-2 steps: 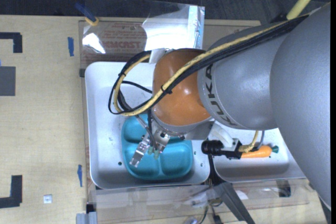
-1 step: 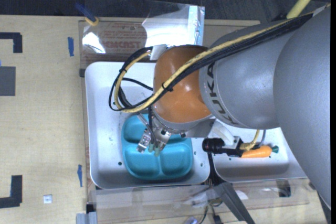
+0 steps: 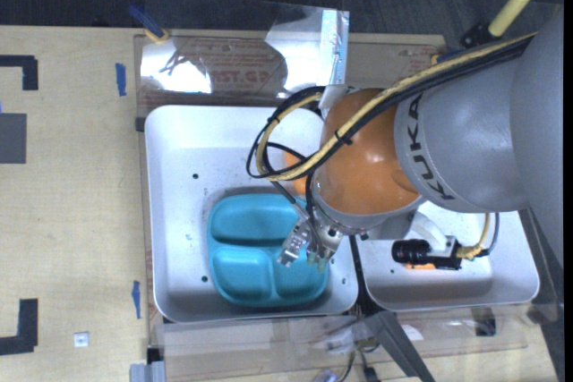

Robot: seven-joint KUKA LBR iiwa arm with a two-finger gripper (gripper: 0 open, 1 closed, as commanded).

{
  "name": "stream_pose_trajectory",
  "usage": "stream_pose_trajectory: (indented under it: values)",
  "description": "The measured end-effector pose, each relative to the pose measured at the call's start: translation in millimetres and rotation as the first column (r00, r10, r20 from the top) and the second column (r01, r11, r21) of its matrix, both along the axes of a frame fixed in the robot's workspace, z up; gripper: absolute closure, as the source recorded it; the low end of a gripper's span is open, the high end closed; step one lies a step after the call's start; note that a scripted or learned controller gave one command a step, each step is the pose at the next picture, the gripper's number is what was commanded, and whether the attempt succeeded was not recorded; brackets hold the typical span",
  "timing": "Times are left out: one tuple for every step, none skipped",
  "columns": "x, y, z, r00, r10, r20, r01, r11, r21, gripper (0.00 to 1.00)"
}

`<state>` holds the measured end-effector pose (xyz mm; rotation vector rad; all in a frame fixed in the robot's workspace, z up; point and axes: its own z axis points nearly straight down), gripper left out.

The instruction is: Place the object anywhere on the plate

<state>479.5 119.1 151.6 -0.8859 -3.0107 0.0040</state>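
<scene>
Camera view, left to right: the tan worktop (image 3: 72, 192) has black tape marks (image 3: 22, 72) and small blue tape bits (image 3: 120, 78) on its left part. A clear plastic sheet (image 3: 233, 58) lies at the back, just above the bins. The left white bin (image 3: 175, 157) holds a blue divided plate (image 3: 246, 255) in its lower half, close to the bin's near wall. The jaws hang over the plate's right edge, at the divider area, pointing down. They are small and partly glared, so I cannot tell how far apart they are or whether anything is in them. The grey arm (image 3: 466, 130) with its orange band comes in from the right and covers the left bin's right side and most of the right white bin (image 3: 448, 286). I cannot pick out the object to place, so I cannot tell where it is.
</scene>
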Motion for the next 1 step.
stream_pose_trajectory:
  values:
    - [1.4, -91.2, 32.2, 0.999, -0.046, 0.006, 0.046, 0.999, 0.0, 1.0]
